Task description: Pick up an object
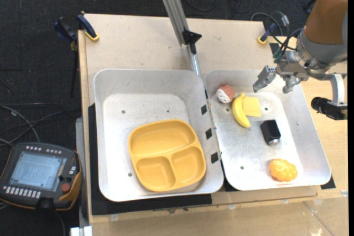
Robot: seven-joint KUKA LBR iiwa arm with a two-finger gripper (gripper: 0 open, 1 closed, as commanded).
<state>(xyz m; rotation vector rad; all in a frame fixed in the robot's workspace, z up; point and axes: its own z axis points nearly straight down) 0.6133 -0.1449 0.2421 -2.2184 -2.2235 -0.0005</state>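
Four items in right bin point(310, 135): banana point(240, 111) touching yellow block point(252, 106), ball point(224, 94), black box point(270, 131), orange point(283, 169). Jaws point(276, 81) spread, empty (far edge); crowded banana risks a glancing grasp.

Arm point(326, 14) cut off at right edge; yellow block point(253, 107) partly covers banana point(240, 112); pendant point(37, 175) cropped left.

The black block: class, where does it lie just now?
The black block lies in the right-hand bin, near its middle, just right of the banana and above the orange fruit in the camera view.
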